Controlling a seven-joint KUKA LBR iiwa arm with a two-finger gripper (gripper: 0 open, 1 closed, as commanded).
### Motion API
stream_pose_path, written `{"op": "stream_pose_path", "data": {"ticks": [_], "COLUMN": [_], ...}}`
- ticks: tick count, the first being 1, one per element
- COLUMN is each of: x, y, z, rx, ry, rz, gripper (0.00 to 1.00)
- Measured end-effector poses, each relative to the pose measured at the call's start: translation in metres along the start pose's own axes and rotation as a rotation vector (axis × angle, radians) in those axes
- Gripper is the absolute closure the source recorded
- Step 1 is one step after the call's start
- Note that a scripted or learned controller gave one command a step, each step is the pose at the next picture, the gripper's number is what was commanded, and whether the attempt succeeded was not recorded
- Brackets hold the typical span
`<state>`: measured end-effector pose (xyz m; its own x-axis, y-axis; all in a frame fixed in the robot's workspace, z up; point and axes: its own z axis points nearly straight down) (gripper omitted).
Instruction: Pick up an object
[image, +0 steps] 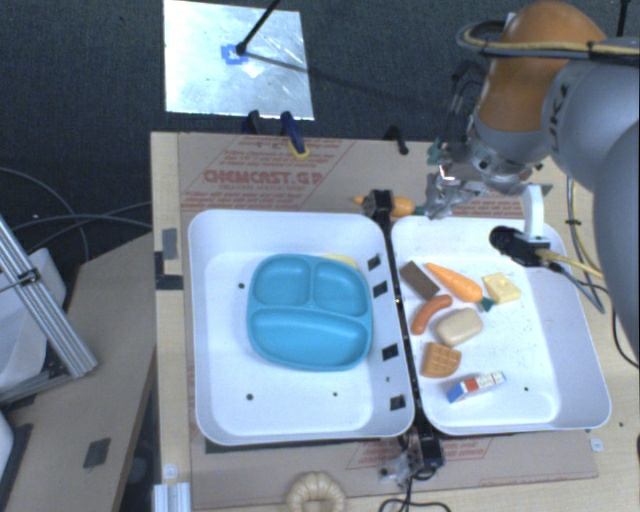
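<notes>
Looking down on the bench, you see two white bins side by side: the left bin (215, 330) holds a blue divided tray (308, 310), and the right bin (560, 370) holds a scatter of small items. Your arm (560, 90) reaches in from the right, and the gripper (443, 203) hangs over the far rim of the right bin, near the divider between the bins. From this angle you cannot tell how the gripper is set, and nothing visible sits in its grasp.

Your candidate objects all lie on the floor of the right bin, well apart from the gripper. A brown bar (419, 279) lies beside an orange carrot (454, 282). Just below them a reddish sausage (431, 313) touches a tan bread-like piece (458, 327). A waffle piece (440, 359) sits below that, and a small tube with a blue end (473, 386) lies nearest the front. A pale yellow block (501, 289) rests to the right of the carrot.

Outside the bins, a small orange item (398, 207) sits at the far end of the divider, close to the gripper.
</notes>
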<state>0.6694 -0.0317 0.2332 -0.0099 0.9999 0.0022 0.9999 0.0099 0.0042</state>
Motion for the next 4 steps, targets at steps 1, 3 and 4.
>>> {"op": "stream_pose_path", "data": {"ticks": [1, 3, 4], "x": [0.052, 0.091, 0.096], "y": [-0.011, -0.022, -0.031], "z": [-0.007, 0.009, 0.017], "rx": [0.002, 0.003, 0.004], "ry": [0.000, -0.003, -0.003], "rz": [0.000, 0.010, 0.007], "gripper": [1.00, 1.00, 1.00]}}
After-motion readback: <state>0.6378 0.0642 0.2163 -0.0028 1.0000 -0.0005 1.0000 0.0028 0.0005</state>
